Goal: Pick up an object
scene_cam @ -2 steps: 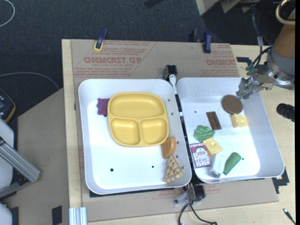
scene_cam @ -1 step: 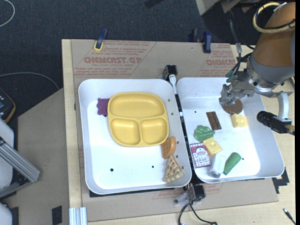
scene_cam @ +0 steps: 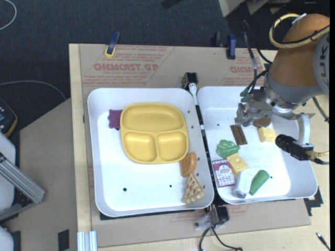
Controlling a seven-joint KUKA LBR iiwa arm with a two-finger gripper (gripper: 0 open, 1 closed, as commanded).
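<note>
Landmark: the yellow divided plate (scene_cam: 154,132), sitting in the left bin (scene_cam: 104,156), so everything below is placed off that.
Arm: grey KUKA with the orange band (scene_cam: 298,41), way off to the plate's right, hanging over the far part of the right bin (scene_cam: 303,184).
Gripper: the gripper (scene_cam: 251,116) is low over the right bin, right of the plate. Honestly can't tell how it's set, and nothing visibly sits in it.
Brown thing: a dark brown lump (scene_cam: 261,122) right at the gripper's tip, too blurry to name.
Brown bar: a thin brown bar (scene_cam: 238,135) just below the gripper, lying on the bin floor.
Yellow blocks: one pale yellow block (scene_cam: 267,134) right of the bar, another yellow block (scene_cam: 238,164) nearer the front edge.
Green toys: a green leafy piece (scene_cam: 226,148) just across the divider from the plate, and a green pepper-like piece (scene_cam: 259,182) further front-right, leaning on a white cylinder (scene_cam: 243,184).
Card box: a small red and white box (scene_cam: 224,172) beside the divider.
Purple bit: a purple piece (scene_cam: 114,118) touching the plate's left edge.
Waffle stuff: an orange-brown pastry piece (scene_cam: 188,164) at the plate's front-right corner, a waffle wedge (scene_cam: 193,189) just in front of that.
</note>
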